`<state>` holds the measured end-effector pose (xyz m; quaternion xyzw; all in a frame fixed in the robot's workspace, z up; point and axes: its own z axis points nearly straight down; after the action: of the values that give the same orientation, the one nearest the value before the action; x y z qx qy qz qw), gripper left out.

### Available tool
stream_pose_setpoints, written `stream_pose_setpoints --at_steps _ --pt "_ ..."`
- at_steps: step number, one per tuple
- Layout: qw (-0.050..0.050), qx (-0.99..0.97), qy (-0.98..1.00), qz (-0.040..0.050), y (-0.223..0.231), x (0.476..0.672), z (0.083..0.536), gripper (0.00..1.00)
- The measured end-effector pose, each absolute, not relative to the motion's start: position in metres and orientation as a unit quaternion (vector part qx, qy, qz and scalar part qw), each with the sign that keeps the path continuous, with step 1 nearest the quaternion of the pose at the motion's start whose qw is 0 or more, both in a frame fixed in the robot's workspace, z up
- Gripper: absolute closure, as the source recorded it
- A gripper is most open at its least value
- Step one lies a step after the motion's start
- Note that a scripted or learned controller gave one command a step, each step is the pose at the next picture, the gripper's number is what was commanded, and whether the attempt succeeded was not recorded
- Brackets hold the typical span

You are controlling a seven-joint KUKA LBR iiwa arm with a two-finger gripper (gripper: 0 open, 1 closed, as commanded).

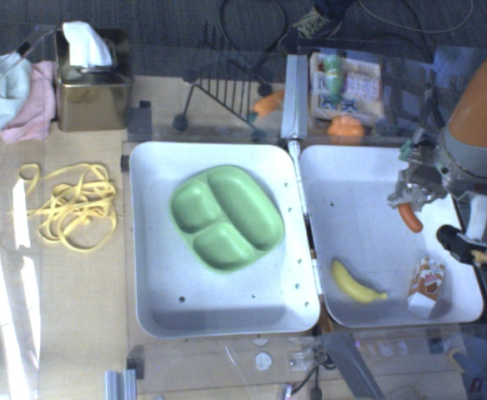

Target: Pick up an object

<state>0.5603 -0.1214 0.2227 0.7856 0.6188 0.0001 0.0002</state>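
Note:
My gripper [409, 200] hangs over the right side of the right bin [356, 182], with the grey arm and its orange band [484, 98] above it. A small orange-red sausage [410, 217] sticks out below the fingertips, and the fingers are shut on its upper end. A yellow banana [358, 283] lies near the bin's front edge. At the front right corner stands a small white and red carton [427, 280]. A green divided plate [227, 217] fills the middle of the left bin [156, 282].
Beyond the bins sit a box of items [346, 86], an orange toy [346, 128] and a black wire rack [218, 98]. Yellow cord [70, 202], a tissue box [89, 77] and cloths [10, 98] lie at left.

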Motion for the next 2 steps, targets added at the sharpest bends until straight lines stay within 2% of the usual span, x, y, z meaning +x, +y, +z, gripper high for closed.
stream_pose_setpoints --at_steps 1,2 --pt "0.001 0.789 0.615 0.0007 -0.031 0.497 0.198 1.00" --pt "0.002 0.846 0.533 0.0027 0.034 0.541 0.418 1.00"
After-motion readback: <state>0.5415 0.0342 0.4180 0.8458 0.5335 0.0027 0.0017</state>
